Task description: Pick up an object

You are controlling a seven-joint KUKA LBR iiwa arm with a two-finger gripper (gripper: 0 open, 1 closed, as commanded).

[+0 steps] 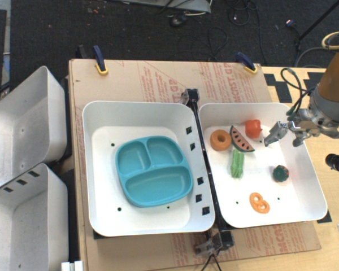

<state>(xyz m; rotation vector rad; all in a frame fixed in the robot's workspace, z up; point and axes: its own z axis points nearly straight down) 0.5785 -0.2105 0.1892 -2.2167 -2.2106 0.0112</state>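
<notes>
The right bin (305, 205) holds several toy foods: an orange donut (220, 140), a watermelon slice (242, 139), a red tomato (252, 128), a green cucumber (237, 164), a dark green round piece (280, 173) and an orange pretzel (260, 202). My gripper (286, 136) hangs over the bin's upper right part, just right of the tomato and above the dark green piece. It stands open, with nothing between its fingers (273, 135).
The left bin (101, 208) holds a blue divided plate (153, 170). A black divider (201, 162) runs between the bins. Two spare white bins (22, 123) lie off the bench at the left. Cables trail along the arm at the right.
</notes>
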